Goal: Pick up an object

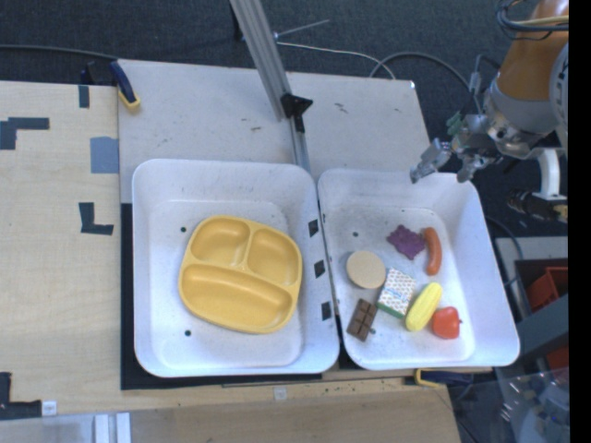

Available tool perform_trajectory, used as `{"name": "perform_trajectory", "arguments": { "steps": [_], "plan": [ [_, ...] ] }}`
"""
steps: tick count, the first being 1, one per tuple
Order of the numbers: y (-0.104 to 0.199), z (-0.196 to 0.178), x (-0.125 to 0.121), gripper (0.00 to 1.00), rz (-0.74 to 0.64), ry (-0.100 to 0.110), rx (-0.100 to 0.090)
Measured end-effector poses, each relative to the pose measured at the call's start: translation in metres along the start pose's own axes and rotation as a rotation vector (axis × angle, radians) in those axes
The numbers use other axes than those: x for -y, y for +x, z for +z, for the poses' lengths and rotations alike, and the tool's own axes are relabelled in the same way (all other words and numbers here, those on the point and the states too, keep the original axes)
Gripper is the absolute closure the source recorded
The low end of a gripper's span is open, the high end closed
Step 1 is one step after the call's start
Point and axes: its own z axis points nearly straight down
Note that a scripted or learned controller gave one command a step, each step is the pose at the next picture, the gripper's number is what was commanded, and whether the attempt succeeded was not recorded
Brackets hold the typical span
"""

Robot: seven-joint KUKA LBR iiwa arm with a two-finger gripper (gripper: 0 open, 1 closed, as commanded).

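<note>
Reaching in from the right, the arm (pixel 531 67) hangs above the far right corner of the right bin (pixel 480 220); its end effector (pixel 446 162) sits over the bin's far rim, its two fingers spread apart with nothing between them, so it is open and holds nothing.

The right bin carries the small things, all gathered in its near right half; a purple piece (pixel 405 241) lies farthest back, with an orange sausage (pixel 431 250) just beside it on the right; a round tan disc (pixel 366 269) lies nearer the bin's middle; a white patterned box (pixel 397 292) lies just beside the disc, touching a yellow corn (pixel 423 305) on its right; a red tomato (pixel 446 322) lies against the near end of the corn; a brown chocolate bar (pixel 362 319) lies below the disc, near the bin's left wall; all of them lie well apart from the end effector.

The left bin (pixel 157 247) holds a yellow divided plate (pixel 241 273), flat and near the middle, with three compartments.

The two bins touch side by side on the worktop (pixel 55 247); a grey metal rail (pixel 263 49) runs down at a slant from the top to where the bins meet; a blue and yellow clamp (pixel 125 86) lies at the far left corner of the white board behind the bins; cables (pixel 388 63) trail across the dark floor behind.
</note>
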Motion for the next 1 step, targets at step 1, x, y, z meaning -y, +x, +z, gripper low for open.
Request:
{"name": "perform_trajectory", "arguments": {
  "steps": [1],
  "plan": [
    [-0.0001,0.0,0.0,0.0,0.0,0.0,0.0]
  ]
}}
